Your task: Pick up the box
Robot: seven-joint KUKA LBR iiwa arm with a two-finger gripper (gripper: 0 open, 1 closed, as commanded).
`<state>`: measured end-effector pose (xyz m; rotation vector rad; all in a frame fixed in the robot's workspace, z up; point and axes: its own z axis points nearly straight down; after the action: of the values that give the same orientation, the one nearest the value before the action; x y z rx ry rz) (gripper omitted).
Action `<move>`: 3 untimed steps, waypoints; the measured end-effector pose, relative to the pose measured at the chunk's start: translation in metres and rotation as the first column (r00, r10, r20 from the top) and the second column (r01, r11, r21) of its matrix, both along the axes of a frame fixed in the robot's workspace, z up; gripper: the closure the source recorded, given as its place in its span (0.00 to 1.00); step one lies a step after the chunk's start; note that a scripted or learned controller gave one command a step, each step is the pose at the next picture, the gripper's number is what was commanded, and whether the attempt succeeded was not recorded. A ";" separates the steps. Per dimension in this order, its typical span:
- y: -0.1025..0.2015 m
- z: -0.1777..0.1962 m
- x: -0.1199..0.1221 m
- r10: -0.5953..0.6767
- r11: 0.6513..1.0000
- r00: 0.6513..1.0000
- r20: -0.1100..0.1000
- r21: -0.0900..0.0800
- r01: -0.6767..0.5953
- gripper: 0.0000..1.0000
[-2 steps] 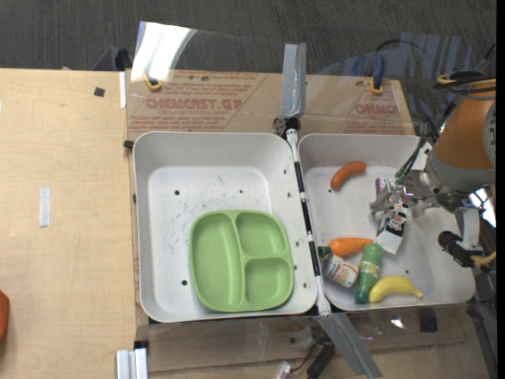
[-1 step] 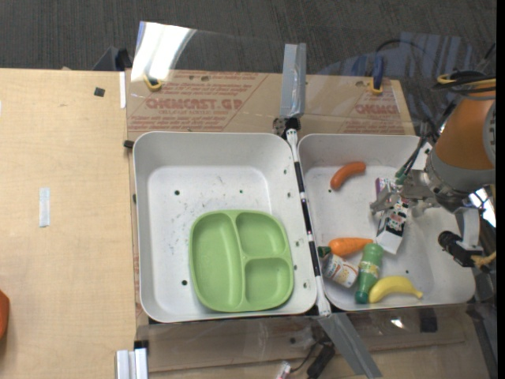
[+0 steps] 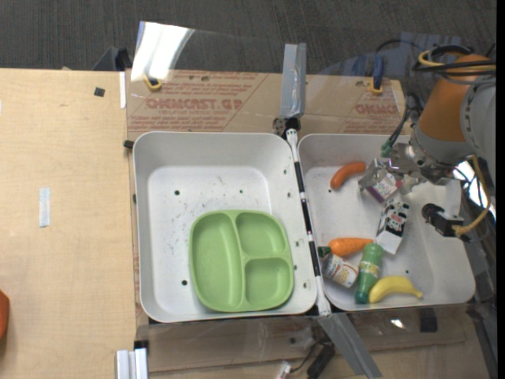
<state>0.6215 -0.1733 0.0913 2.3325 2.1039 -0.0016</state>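
White box (image 3: 394,226) beside carrot (image 3: 349,245), bottle (image 3: 368,272); gripper (image 3: 384,185) above.

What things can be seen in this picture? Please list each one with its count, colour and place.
bins: 2, white, side by side on the bench
divided plate: 1, green, left bin
carrots: 2, orange, right bin, one at the back, one in the middle
box: 1, white with dark print, right bin, below the gripper
bottle: 1, green, right bin front
banana: 1, yellow, right bin front
can: 1, white label, beside the bottle
arm: 1, grey and orange, right
gripper: 1, over the right bin
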 end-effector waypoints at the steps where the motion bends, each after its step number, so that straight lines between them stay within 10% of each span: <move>1: 0.000 0.007 -0.002 0.002 1.000 1.000 -0.010 0.001 -0.002 1.00; 2: 0.090 0.100 -0.008 0.159 0.987 0.987 -0.001 0.000 -0.159 1.00; 3: 0.090 0.100 -0.008 0.159 0.987 0.987 -0.001 0.000 -0.159 0.00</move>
<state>0.6135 -0.0835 0.1911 2.1580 2.2832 -0.0021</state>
